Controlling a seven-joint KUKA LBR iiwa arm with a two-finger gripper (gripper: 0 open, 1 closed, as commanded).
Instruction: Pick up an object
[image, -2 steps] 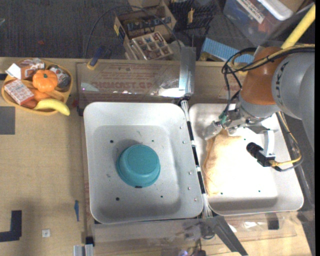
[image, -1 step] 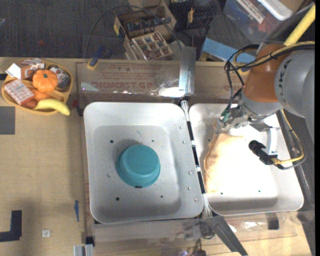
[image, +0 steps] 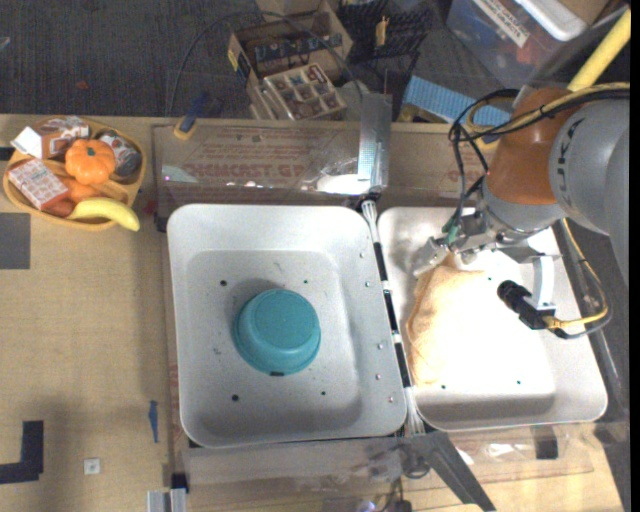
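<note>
Two bins sit under me: the left bin holds a smooth teal bowl, upside down and round, well away from the arm. In the right bin, a limp tan cloth runs lengthwise from near edge to far, its top corner bunched at my gripper; I can't tell its finger state.

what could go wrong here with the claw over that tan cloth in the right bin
1. The claw sits at the top corner of the limp tan cloth, close to the right white bin's rim; a corner pinch may slip, or the claw may bump the rim.
2. The cloth lies along the wall by the left white bin; lifted, it might drag over the divider.
3. The black cable loops near the wrist and might snag.
</note>
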